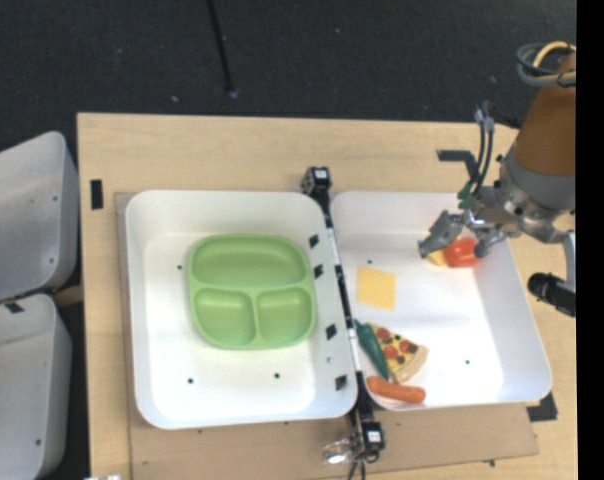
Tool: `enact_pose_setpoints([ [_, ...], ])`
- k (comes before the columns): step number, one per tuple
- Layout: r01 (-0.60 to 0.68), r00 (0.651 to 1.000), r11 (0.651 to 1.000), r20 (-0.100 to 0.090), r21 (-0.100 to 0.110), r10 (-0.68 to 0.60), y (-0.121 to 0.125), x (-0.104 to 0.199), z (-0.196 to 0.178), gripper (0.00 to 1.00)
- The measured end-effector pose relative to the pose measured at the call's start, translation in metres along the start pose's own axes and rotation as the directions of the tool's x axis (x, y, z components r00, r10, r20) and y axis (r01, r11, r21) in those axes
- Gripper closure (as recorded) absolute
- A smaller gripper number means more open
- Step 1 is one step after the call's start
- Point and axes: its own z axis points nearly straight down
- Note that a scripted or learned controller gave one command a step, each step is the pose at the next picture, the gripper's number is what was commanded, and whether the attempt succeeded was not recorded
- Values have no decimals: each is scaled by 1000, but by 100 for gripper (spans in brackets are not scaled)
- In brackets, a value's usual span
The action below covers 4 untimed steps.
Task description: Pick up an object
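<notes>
**Gripping a red-and-yellow toy over the right bin**

Reaching in from the right, my arm (547, 138) puts my gripper (460, 240) above the upper right part of the right bin (502, 363). My fingers are closed on a small toy (458, 253), red with a yellow end, which sits between them. Whether it is off the bin floor or touching it, I cannot tell.

Near the toy, to its left, a yellow cheese slice (376, 288) lies flat on the bin floor. Further down by the divider lie a pizza slice (402, 356), a green piece (368, 346) touching its left edge, and a sausage (395, 392) just below them at the bin's lower rim.

A green divided plate (250, 290) lies in the middle of the left bin (152, 368), well apart from my gripper.
</notes>
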Motion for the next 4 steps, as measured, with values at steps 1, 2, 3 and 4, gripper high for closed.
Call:
enact_pose_setpoints([
  [1, 2, 1000, 1000, 1, -13, -2, 2, 0, -7, 0],
  [2, 1, 1000, 1000, 3, -9, -1, 7, -11, 45, 0],
  [3, 1, 1000, 1000, 3, -9, -1, 9, -15, 107, 0],
  [4, -1, 1000, 1000, 3, -9, 1, 10, -16, 144, 0],
])
